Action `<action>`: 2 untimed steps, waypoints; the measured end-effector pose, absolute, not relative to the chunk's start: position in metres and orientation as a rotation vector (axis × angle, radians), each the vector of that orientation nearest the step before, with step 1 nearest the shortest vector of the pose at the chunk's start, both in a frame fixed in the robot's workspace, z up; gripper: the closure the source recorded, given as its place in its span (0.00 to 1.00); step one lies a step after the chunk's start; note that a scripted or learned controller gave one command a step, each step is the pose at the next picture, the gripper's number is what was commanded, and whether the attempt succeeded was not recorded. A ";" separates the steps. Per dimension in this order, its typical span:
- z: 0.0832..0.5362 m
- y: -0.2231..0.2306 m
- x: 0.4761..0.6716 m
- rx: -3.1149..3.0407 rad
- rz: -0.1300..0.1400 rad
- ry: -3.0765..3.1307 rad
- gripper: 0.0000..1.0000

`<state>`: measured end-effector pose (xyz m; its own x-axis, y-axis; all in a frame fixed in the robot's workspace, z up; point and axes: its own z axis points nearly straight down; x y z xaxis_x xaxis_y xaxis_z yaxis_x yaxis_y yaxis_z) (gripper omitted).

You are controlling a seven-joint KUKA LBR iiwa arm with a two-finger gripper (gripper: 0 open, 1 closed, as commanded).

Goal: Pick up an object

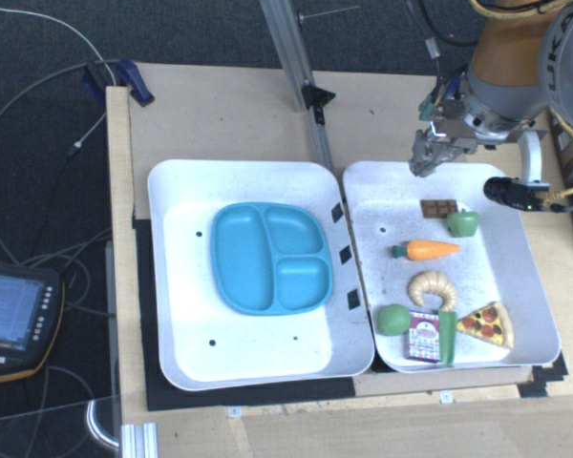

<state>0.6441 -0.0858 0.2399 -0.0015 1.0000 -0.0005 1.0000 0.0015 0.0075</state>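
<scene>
The jaws (426, 158) hang over the far edge of the right bin (535, 284), at the end of the grey arm (516, 55) that comes in from the right. Whether they stand apart or together I cannot tell; they are small and dark against the rim, and nothing shows between them.

All the loose things lie in this bin, nearer the camera than the jaws. Closest, just below and a little right, is a chocolate bar (438, 208), its long axis running left to right. A green apple (463, 223) touches its right end. Below them a carrot (428, 250) lies across the bin, leafy end left, tip pointing right. Further down sits a croissant (434, 287), arched with both ends toward the camera. Beyond it lie a green ball (393, 320), a small pink packet (423, 338) and a pizza slice (487, 324).

Left of the jaws, the other bin (172, 284) holds a blue divided plate (270, 258). Both bins rest on the bench (210, 113).
</scene>
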 end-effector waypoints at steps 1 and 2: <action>0.295 -0.086 0.646 2.215 0.008 2.218 1.00; 0.275 -0.039 0.640 2.219 -0.001 2.230 1.00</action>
